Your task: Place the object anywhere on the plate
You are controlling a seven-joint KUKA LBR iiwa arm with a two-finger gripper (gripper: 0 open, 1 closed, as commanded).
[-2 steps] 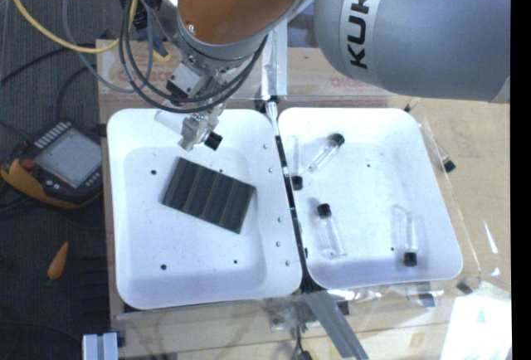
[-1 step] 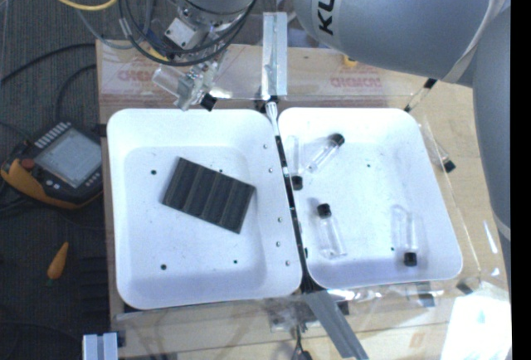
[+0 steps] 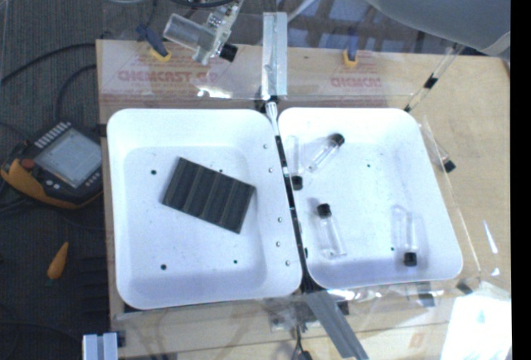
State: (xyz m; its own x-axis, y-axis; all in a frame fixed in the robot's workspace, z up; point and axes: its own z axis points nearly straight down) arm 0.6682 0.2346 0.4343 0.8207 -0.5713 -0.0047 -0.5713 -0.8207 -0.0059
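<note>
The gripper hangs beyond the far rim of the left bin; whether it is clenched or released cannot be told. Nearer the camera from it, the dark ribbed plate lies in that bin. Three clear vials lie further off to the right of it, in the right bin, apart from each other.

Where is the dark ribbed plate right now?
The dark ribbed plate lies flat in the left bin, slightly tilted, near its middle, apart from the vials in the right bin.
</note>
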